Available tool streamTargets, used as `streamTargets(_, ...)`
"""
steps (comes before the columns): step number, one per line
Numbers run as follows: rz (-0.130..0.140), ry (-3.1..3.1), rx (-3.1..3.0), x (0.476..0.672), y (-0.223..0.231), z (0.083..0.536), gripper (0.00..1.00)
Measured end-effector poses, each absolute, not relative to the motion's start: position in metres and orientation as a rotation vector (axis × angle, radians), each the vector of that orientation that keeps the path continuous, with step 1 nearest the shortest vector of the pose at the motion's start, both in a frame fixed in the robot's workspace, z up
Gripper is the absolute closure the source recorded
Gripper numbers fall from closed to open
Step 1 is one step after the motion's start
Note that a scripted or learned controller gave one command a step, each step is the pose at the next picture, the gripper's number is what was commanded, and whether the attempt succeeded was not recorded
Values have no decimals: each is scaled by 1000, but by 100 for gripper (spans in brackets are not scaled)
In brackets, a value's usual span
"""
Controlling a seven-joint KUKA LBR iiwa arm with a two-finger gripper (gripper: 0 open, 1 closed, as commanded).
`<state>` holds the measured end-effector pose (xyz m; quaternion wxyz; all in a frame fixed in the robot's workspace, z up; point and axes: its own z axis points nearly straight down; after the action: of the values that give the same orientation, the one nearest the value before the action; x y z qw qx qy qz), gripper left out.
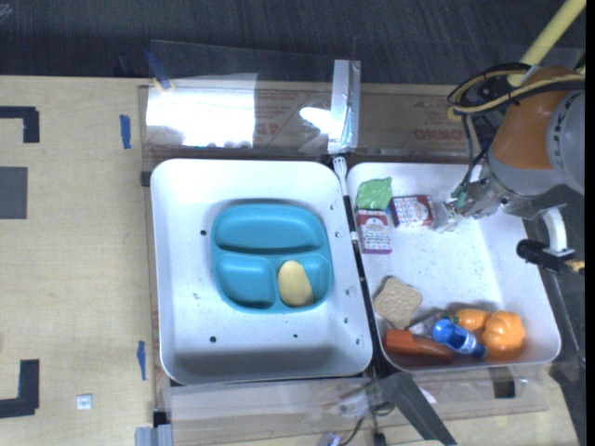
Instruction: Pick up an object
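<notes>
In the camera view my gripper (456, 214) hangs low over the far part of the right bin (483, 258), just right of a small red-and-white packet (412, 211). Whether it holds anything is hidden by the wrist. A green pouch (374, 193) and a red carton (374, 231) lie at the bin's far left. A slice of bread (397, 301), a red sausage-like piece (417, 344), a blue bottle (457, 335) and orange fruit (493, 331) crowd the near edge.
The left bin (186, 277) bears a blue divided tray (270, 254) with a yellow egg-shaped object (295, 283) in its near right compartment. A clear plastic panel (251, 110) stands behind the bins. Cables (483, 86) loop above the arm.
</notes>
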<state>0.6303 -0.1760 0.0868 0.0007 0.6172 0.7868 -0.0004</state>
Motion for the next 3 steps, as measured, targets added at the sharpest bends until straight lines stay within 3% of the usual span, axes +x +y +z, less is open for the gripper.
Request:
streamTargets(1, 1, 2470, 1937, 631, -175, 86, 0)
streamTargets(2, -13, 2537, 1839, 666, -111, 88, 0)
streamTargets(3, -7, 2540, 1836, 667, -108, 99, 100)
